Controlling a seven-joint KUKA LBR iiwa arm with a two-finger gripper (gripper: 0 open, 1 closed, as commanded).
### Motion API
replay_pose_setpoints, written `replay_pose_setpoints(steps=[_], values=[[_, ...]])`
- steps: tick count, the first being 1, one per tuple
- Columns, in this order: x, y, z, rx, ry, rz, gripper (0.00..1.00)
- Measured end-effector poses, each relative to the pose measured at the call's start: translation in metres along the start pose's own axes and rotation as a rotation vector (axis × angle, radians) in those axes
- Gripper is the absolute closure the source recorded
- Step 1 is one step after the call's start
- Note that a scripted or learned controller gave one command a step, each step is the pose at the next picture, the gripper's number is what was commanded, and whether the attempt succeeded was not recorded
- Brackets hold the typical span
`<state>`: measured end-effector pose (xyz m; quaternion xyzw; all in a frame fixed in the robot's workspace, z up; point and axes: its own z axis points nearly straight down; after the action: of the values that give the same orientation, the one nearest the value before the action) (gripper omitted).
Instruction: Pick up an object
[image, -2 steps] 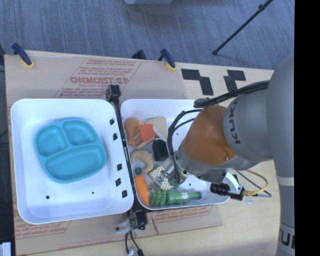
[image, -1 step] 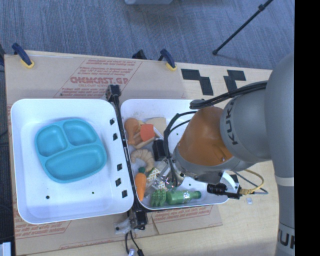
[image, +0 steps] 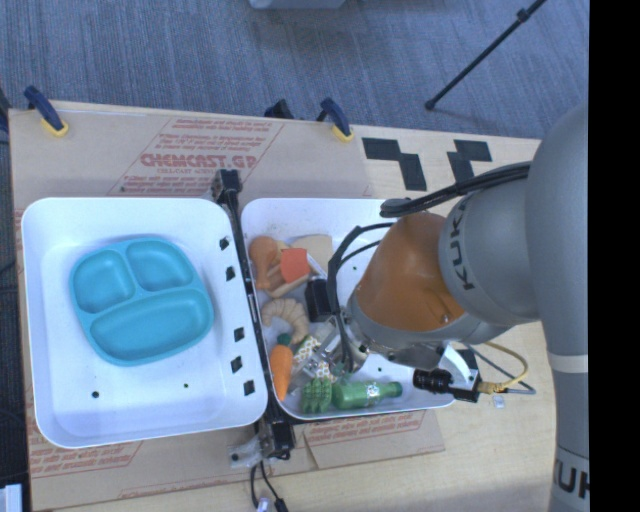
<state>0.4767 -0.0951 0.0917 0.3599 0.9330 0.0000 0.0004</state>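
So I'm watching the arm (image: 470, 270) hang low over the right bin (image: 300, 212), wrist and orange band parked right on top of the pile, which makes sense since that's where all the pickable stuff is heaped. The gripper (image: 335, 350) is down in the clutter near the bin's 6 o'clock side, but its business end is buried under the wrist housing and cables, so I honestly cannot tell how wide it is spread or whether it has anything.

Candidates near it: a green bottle (image: 365, 393) lying flat along the 6 o'clock wall, a green blocky toy (image: 316, 396) touching its 9 o'clock end, and a carrot (image: 281, 370) just beside that, pushed up against the divider wall. Up toward 12 o'clock there's an orange-red block (image: 293, 265) and a beige ring-shaped thing (image: 283, 315) (donut? rope toy? too small to call).

The left bin (image: 40, 300) holds a blue divided plate (image: 140, 300), sitting flat, well apart from the action, my guess is it's just a drop-off zone.

My read: it's mid-descent for a grab, nothing confirmed lifted.
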Motion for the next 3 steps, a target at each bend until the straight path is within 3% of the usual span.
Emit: replay_pose_setpoints(steps=[1, 3], values=[[0.0004, 0.0004, 0.0, 0.0, -0.001, 0.028, 0.0], [0.0025, 0.0025, 0.0002, 0.001, 0.004, -0.418, 0.0]])
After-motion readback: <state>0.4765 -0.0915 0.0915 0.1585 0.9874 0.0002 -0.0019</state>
